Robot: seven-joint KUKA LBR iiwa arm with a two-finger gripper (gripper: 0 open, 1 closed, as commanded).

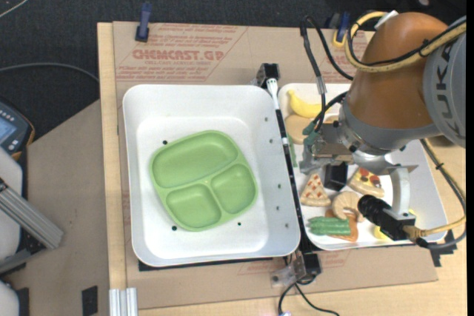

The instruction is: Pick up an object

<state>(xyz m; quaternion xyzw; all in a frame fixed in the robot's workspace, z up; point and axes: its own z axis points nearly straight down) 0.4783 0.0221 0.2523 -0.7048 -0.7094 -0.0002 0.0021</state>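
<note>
While the gripper (337, 175), its state not discernible, hovered over the pizza slice (315, 191), you were approaching; next, descend and close.

The divided tray (203, 179) lies in the left bin (141, 159), near its middle. To the right of the tray, past the wall where both bins touch, is the right bin (437, 196). In it, the banana (302, 104) lies far from the tray, at the back. The pizza slice (315, 191) lies just right of the tray's level, the pretzel (345, 205) beside it, and the bean pod (331, 227) in front of both.
</note>
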